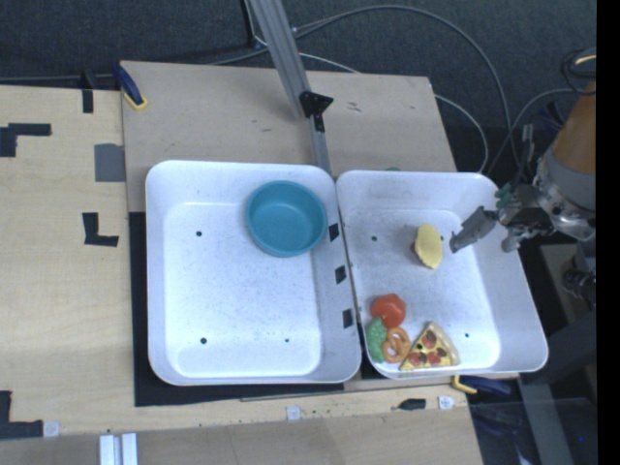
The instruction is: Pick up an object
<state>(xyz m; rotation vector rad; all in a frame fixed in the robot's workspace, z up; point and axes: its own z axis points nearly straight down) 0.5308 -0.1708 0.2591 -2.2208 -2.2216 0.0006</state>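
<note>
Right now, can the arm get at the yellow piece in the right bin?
Probably yes. The gripper hangs just right of the yellow piece, which lies alone on bare bin floor, apart from the toy food cluster.

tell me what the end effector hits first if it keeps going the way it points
Probably the yellow toy: the end effector points left toward it over the right bin. Its height is unclear, so it might pass above.

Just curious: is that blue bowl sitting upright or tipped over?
Upright: the blue bowl in the left bin shows its open mouth and inner floor.

Grey arm, orange band, dark gripper
</note>
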